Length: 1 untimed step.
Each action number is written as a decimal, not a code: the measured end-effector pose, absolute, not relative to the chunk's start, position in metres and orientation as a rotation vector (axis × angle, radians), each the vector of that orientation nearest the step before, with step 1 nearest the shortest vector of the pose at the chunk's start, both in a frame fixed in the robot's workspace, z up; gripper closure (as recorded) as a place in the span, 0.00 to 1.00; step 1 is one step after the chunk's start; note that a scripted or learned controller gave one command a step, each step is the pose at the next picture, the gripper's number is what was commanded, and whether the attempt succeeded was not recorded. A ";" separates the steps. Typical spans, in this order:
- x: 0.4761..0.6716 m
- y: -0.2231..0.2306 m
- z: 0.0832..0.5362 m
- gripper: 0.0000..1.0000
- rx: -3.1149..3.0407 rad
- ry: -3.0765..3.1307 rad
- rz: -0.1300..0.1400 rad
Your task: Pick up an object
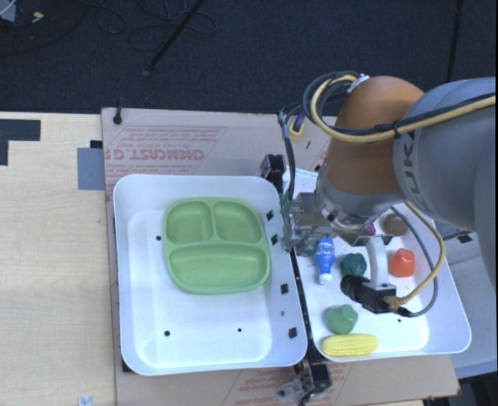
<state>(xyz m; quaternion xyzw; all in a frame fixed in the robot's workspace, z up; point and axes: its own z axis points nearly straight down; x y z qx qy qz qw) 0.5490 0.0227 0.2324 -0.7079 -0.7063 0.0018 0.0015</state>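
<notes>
One blue bottle (pixel 325 260) is lying in the right bin (pixel 451 332), long axis running top to bottom, beside one corn cob (pixel 347 344); the pincer (pixel 299 231) is hovering alongside, its state impossible to tell.

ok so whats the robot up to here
A grey KUKA arm with an orange band reaches down into the right white bin, trying to pick something up. Its gripper sits low at that bin's left edge, beside a small blue and white bottle. Nothing is visibly held. Also in that bin are a dark green piece, an orange piece, a light green piece and a yellow corn cob. The left bin holds a green divided plate.
</notes>
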 end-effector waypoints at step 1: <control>0.542 0.042 0.235 1.00 -2.218 -2.219 0.005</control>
